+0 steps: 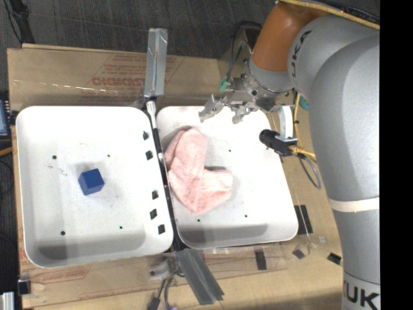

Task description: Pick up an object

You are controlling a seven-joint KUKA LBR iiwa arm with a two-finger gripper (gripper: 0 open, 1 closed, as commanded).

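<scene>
Pink cloth [196, 171] crumpled, long axis upper-left to lower-right.

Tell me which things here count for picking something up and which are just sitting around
Part of the job:
gripper, fingers open, above the right bin's far edge
pink cloth, crumpled in the right bin
blue cube in the left bin

Just there:
left bin
right bin
cardboard sheet behind the bins

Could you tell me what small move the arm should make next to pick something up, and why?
Probably a short shift toward the pink cloth, then down. The gripper hangs over the right bin's far edge with its jaws apart and nothing between them, and the cloth is crumpled just below it in the view. The blue cube lies farther off, in the left bin.
</scene>
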